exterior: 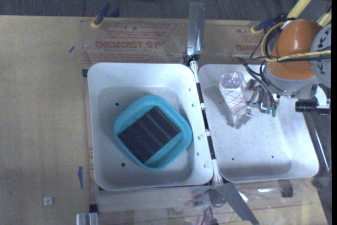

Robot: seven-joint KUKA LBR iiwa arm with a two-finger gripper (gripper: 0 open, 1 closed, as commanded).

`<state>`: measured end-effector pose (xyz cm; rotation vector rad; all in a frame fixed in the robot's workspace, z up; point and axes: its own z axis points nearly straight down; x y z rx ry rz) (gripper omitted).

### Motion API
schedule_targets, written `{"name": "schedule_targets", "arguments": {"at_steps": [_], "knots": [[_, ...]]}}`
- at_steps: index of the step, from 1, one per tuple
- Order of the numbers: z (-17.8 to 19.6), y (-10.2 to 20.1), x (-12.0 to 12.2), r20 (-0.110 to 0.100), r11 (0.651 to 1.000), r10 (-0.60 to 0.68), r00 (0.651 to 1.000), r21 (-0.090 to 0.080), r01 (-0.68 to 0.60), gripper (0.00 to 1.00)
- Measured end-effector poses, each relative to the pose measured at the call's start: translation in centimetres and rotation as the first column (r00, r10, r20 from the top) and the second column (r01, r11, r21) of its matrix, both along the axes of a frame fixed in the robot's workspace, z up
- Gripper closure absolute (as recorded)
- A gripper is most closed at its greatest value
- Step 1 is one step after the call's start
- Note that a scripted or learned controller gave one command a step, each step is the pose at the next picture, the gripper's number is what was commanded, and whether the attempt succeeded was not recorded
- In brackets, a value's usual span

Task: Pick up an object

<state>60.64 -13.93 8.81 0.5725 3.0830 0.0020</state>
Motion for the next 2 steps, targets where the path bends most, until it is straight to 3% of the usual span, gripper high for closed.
{"name": "schedule_targets", "arguments": {"at_steps": [1,2], "knots": [[9.8,6.2,5.2,-0.001,0.989,-0.146,0.989,0.0,0.146,1.0],[0.7,3.8,4.8,-0.011,0.994,-0.108,0.994,-0.001,0.108,1.0]]}}
